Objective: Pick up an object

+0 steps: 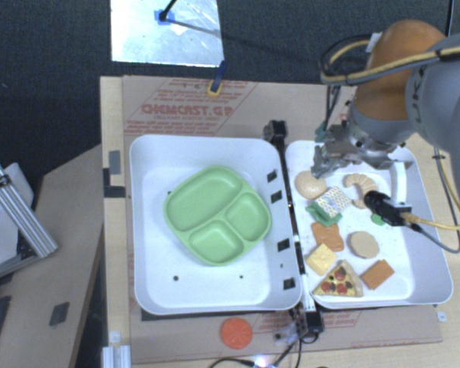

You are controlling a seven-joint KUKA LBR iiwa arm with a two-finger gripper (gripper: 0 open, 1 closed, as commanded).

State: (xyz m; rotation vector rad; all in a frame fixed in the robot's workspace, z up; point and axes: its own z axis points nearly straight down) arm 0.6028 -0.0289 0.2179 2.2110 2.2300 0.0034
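A: So where does the gripper (324,162) sit?

B: Low over the back of the right bin (425,228), just above the pale bun (310,184). Whether it is spread or pressed together, I cannot tell — the wrist hides it.

A: And the bun is the likely target?

B: That is my guess. Just beside the bun on its right lies a checked packet (333,202), and further right a croissant (360,182). Toward the front from the bun sit an orange cracker (327,235), a cheese wedge (320,258) and a pizza slice (339,280).

A: What might go wrong?

B: The bun is round and smooth — it could squirt sideways out of the pinch. Crowding could also make the tool catch the packet, or the bin's dividing wall just left of the bun.
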